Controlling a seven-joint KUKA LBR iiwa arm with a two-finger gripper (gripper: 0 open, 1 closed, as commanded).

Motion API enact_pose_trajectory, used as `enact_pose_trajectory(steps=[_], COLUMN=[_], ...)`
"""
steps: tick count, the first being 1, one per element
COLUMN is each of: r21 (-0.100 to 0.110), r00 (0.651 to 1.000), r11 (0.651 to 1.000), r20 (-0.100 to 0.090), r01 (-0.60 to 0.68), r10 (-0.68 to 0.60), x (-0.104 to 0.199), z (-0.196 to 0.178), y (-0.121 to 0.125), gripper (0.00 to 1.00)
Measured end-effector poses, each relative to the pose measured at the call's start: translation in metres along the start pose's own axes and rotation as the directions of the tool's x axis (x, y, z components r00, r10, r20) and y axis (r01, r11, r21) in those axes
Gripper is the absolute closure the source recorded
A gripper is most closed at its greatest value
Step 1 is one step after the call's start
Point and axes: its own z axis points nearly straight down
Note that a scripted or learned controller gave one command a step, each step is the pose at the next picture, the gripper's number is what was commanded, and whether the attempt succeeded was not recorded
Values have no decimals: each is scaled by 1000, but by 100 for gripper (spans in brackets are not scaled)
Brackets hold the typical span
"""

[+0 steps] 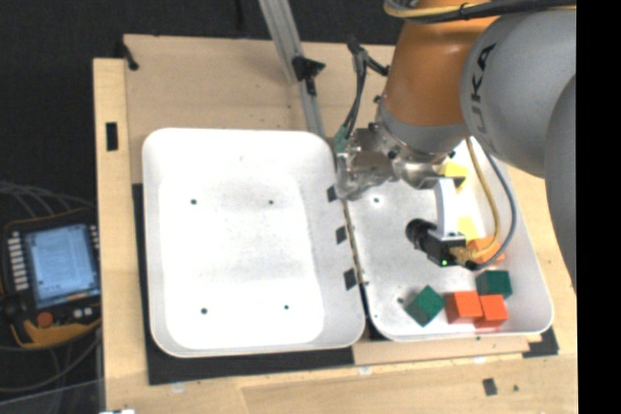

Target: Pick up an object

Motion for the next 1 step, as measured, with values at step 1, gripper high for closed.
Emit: enact_pose_trajectory(steps=[1], r21=[3], r00=[1000], r11=[1000], r20=[0], r01=[1], r10=[-1], x=[49], z=[1], y=[-9], gripper=[100])
